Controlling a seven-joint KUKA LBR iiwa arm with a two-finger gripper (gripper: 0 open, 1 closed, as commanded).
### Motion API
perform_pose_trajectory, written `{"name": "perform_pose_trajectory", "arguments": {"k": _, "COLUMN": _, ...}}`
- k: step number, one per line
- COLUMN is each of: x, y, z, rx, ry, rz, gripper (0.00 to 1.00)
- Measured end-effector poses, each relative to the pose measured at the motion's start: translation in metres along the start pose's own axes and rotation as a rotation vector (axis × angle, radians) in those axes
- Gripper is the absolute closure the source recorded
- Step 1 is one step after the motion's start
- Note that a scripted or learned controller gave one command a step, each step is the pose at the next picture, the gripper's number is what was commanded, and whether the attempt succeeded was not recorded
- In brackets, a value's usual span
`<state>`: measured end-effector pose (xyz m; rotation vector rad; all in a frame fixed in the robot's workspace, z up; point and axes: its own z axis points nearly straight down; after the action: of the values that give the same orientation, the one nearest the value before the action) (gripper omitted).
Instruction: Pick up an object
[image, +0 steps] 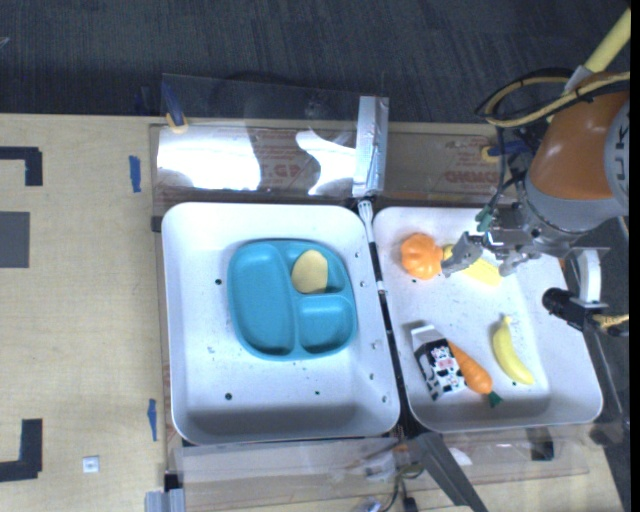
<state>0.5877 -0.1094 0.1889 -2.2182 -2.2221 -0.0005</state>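
Two bins on the surface. Left bin (190, 330) has a blue tray (270, 305) with a yellow lump (310, 270) in its upper right compartment. Right bin (560, 400) has the candidates: orange fruit (421, 254) near the top left corner, a pale yellow piece (484, 273) just beside it, banana (512, 352) toward the right edge, carrot (472, 370) and a black-and-white box (438, 366) touching each other near the bottom left.

Gripper (487, 252) sits low over the top of the right bin, between the fruit and the yellow piece. I read the jaws as apart, one tip near the fruit, the other over the yellow piece; nothing visibly between them.

My worry: it's straddling two targets. If it closes here I'd expect it to nudge the round fruit, which likely rolls toward the bin wall, or pinch the yellow piece at its edge and lose it on lift. Contact with either isn't clear from this angle.
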Motion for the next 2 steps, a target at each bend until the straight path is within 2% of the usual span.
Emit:
{"name": "perform_pose_trajectory", "arguments": {"k": 1, "x": -0.069, "y": -0.089, "z": 0.029, "rx": 0.0, "ry": -0.003, "rz": -0.078, "gripper": 0.0}}
{"name": "perform_pose_trajectory", "arguments": {"k": 2, "x": -0.013, "y": -0.108, "z": 0.002, "rx": 0.0, "ry": 0.0, "rz": -0.223, "gripper": 0.0}}
